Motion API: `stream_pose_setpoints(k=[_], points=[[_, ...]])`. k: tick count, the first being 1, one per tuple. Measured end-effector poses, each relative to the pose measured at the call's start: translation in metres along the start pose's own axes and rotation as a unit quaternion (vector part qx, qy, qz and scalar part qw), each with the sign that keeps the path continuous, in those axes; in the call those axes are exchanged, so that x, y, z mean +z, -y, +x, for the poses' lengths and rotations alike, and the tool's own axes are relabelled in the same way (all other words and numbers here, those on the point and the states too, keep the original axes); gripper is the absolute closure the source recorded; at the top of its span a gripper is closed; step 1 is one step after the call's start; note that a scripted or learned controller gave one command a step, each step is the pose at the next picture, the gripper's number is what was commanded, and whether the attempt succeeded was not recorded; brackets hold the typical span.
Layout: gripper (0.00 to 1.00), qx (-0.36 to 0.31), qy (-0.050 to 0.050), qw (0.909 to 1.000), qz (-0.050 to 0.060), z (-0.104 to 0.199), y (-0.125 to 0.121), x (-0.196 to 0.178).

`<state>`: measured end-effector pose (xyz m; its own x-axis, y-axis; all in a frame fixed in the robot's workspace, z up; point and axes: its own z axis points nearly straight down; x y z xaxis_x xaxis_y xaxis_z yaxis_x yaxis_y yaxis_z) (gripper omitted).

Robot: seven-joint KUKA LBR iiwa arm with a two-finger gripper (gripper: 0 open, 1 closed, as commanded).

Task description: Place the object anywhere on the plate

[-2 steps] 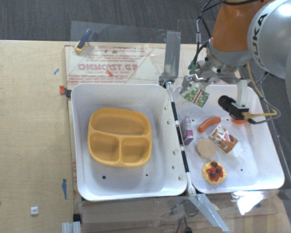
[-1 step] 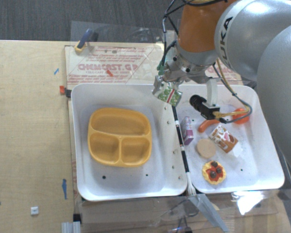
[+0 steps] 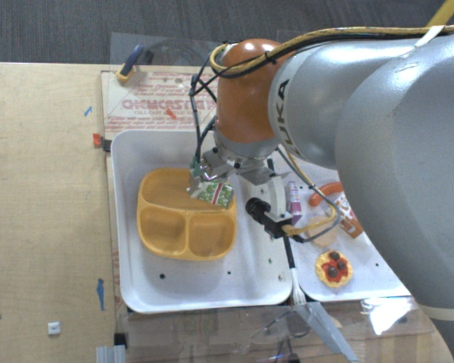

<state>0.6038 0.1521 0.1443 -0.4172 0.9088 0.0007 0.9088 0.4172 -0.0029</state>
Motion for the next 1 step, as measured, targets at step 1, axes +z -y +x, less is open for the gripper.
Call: stream_pose_setpoints(k=[1], points=[[0.0, 0.001, 0.0, 1.0, -0.001, -0.0008, -0.0001, -0.0005]])
